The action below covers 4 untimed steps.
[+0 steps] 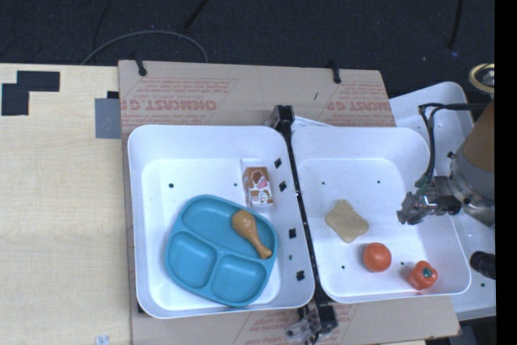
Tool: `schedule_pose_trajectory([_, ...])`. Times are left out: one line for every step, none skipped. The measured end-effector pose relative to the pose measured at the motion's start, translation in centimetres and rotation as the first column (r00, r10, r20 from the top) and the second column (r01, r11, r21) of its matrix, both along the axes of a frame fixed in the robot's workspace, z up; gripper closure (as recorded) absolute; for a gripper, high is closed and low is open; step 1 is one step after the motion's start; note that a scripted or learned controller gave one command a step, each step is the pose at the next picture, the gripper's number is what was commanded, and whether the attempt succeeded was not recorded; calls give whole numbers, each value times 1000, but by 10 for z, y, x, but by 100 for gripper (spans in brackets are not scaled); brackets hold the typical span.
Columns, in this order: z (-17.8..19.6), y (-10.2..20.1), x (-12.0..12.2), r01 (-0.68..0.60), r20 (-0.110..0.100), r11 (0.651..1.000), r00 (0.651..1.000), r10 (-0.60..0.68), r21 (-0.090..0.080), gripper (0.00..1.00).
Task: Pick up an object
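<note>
Nearest to us, along the bottom edge of the right bin (380, 143), we see a small red-orange pepper-like toy (422, 275) in the near right corner and, just left of it and apart, a red tomato (376, 257). A little farther in lies a tan slice of bread (346, 220), flat on the bin floor and clear of the tomato. In the left bin (153, 166) a blue divided plate (214, 262) fills much of the near half, and a brown drumstick (252, 232) rests across its upper right compartment, thick end up and left, thin end reaching toward the plate's right rim. Just beyond the plate, near the wall between the two bins, a small printed packet (258, 187) lies flat on the white floor. At the right bin's right side we find the claw (410, 212), dark and low over the bin floor, well apart from the bread and above the tomato in the view; we cannot tell whether it is wide or narrow, and we see nothing in it. Behind it the grey arm (477, 174) enters from the right with a black cable looped over it. Both bins sit on a brown cardboard sheet (250, 97) with reversed red print, which lies on the pale wooden desk (56, 214); beyond the desk the floor is dark.
</note>
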<state>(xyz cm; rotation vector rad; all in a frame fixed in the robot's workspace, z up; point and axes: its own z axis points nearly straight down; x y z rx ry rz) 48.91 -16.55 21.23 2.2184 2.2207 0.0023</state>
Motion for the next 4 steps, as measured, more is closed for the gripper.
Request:
schedule_pose_trajectory([29,-1,1,0,-2,1000,1000,0,1,100])
schedule_pose_trajectory([23,44,11,-2,-6,1000,1000,3,3,100])
schedule_pose_trajectory([14,100,5,-3,-8,1000,1000,3,4,100])
schedule_pose_trajectory([15,147,0,-3,-8,1000,1000,3,3,100])
